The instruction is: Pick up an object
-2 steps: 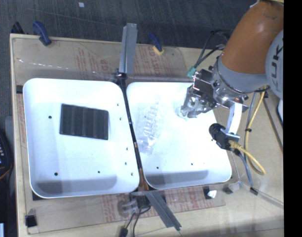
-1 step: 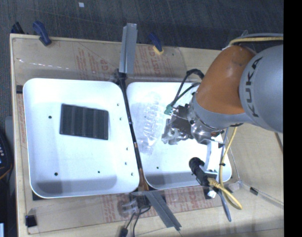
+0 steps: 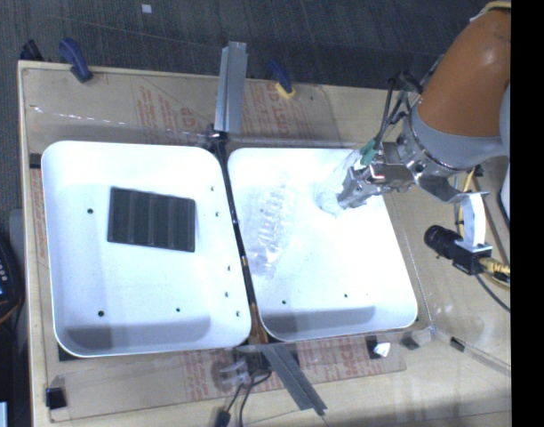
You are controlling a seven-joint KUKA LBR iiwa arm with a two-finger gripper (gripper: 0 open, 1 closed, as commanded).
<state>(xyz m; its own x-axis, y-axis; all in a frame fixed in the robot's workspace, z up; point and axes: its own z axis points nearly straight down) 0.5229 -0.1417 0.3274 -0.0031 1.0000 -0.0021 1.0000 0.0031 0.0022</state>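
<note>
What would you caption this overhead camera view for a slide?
Robot gripper reaches over the right bin near a clear plastic object; a dark ribbed panel lies in the left bin.

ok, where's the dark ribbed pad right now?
In the camera view, the dark ribbed pad lies flat in the left bin, upper middle, apart from the gripper over the right bin.

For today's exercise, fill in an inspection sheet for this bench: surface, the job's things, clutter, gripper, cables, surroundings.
Surface: wooden bench bearing two shallow white bins, left bin and right bin, side by side.
Job's things: dark grey ribbed rectangular pad flat in the left bin; clear crinkled plastic item in the right bin.
Clutter: nothing seen.
Gripper: two-finger gripper over the right bin's far right part; nothing seen between its fingers.
Cables: black wires near the wrist; more at the bench's near edge.
Surroundings: blue clamps on the far edge; dark floor.
</note>
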